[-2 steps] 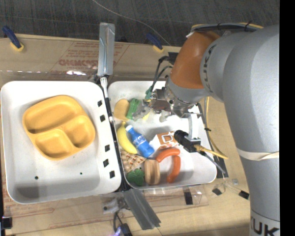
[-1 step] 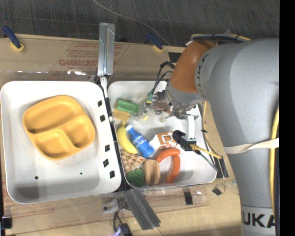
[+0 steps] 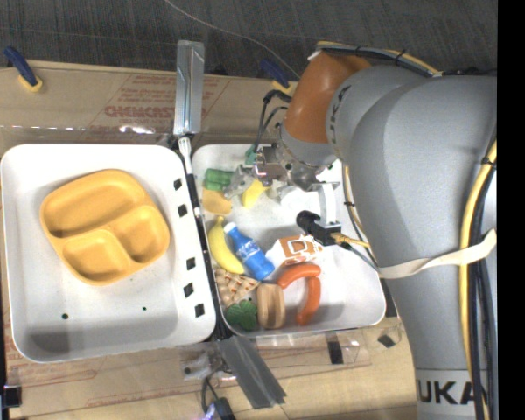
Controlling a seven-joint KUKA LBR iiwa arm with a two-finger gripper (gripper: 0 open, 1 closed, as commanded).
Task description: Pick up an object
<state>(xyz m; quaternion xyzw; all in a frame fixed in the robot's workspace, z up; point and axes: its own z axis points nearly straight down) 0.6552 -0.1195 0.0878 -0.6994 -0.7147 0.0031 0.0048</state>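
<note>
Gripper (image 3: 264, 175) of the grey arm (image 3: 402, 156) reaches into the far end of the right bin (image 3: 367, 280); whether it grips anything cannot be told at this angle. Just beneath it lie a small yellow piece (image 3: 253, 192), a green block (image 3: 217, 179) and a yellow wedge (image 3: 216, 202). Nearer the camera sit a banana (image 3: 219, 245), blue bottle (image 3: 248, 251), orange sausage (image 3: 303, 285) and wooden piece (image 3: 269, 304). A yellow divided plate (image 3: 105, 226) rests in the left bin (image 3: 35, 322).
</note>
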